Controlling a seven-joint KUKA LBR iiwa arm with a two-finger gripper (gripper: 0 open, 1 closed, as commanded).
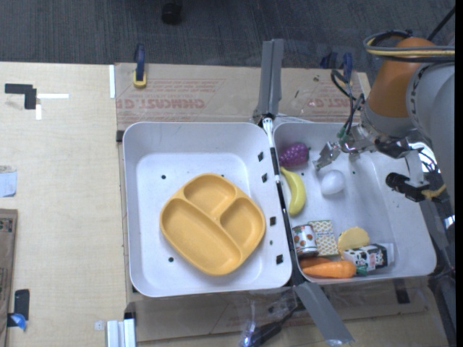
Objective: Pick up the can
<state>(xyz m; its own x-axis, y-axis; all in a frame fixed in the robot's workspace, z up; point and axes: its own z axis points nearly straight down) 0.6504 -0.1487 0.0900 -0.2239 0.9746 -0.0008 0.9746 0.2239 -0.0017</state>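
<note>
The can [305, 239], small with a red and white label, sits at the front left of the right bin [405, 215], against the bin's left wall. A pale cracker packet [323, 236] touches its right side and a carrot [329, 268] lies just in front of it. My gripper [328, 155] hangs over the back of the right bin, well behind the can, just above a white ball [332, 183]. Its fingers are open with nothing between them.
Purple grapes [294, 153] and a banana [294, 189] lie along the right bin's left wall. A yellow chip-like piece [354, 237] and a small carton [370, 257] sit at the front. The left bin [145, 194] holds a yellow divided plate [212, 224].
</note>
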